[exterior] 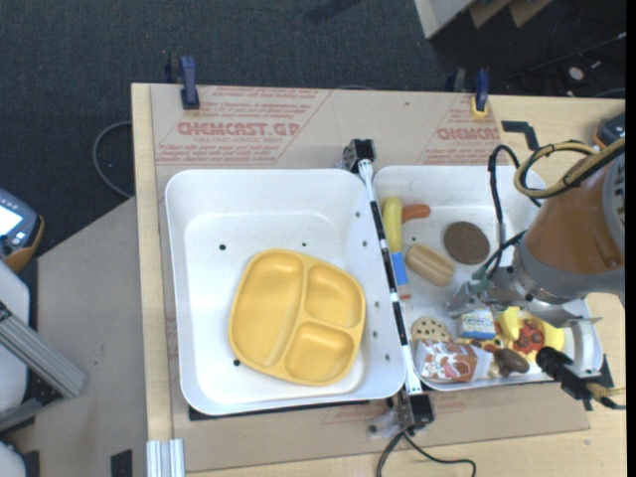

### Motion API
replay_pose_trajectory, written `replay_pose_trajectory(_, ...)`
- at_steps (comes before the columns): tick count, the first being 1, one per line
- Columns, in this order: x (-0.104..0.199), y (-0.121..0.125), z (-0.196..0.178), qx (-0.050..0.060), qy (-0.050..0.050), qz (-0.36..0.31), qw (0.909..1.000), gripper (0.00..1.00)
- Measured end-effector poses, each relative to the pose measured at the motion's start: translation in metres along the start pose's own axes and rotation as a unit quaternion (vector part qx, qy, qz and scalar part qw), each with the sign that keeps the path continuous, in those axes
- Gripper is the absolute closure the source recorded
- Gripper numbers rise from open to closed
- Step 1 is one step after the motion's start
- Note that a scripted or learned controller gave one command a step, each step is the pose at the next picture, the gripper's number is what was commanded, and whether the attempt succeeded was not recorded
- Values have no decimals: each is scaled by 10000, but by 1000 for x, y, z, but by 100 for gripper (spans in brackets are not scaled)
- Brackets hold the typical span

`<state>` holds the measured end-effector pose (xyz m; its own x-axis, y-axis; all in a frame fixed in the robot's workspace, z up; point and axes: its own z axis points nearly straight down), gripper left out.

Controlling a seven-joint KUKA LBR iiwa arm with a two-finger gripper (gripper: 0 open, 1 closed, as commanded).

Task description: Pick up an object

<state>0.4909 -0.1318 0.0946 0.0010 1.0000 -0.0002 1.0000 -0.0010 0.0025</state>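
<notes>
The right bin (437, 179) holds several small items. A yellow banana (393, 223) and an orange-red piece (416, 210) lie by its left wall. A brown disc (465, 241) and a tan bread roll (429, 263) sit near the middle. Toward the front are a chip cookie (427, 328), a printed packet (448, 362), a small blue-and-white pack (477, 324) and a yellow and red toy (520, 330). My gripper (470, 297) hangs low over the bin's middle, just right of the roll and above the blue-and-white pack. The grey and orange arm (571, 237) hides the bin's right side.
A yellow divided plate (297, 316) lies in the left bin (199, 207). A black-and-white divider strip (382, 246) runs between the bins. Cables (517, 167) loop over the right bin's back edge. Blue clamps (187, 78) hold the board at the back.
</notes>
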Motion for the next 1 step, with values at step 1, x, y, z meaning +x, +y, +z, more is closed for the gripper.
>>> replay_pose_trajectory(1, 138, 52, -96, -58, 29, -95, 9999, 100)
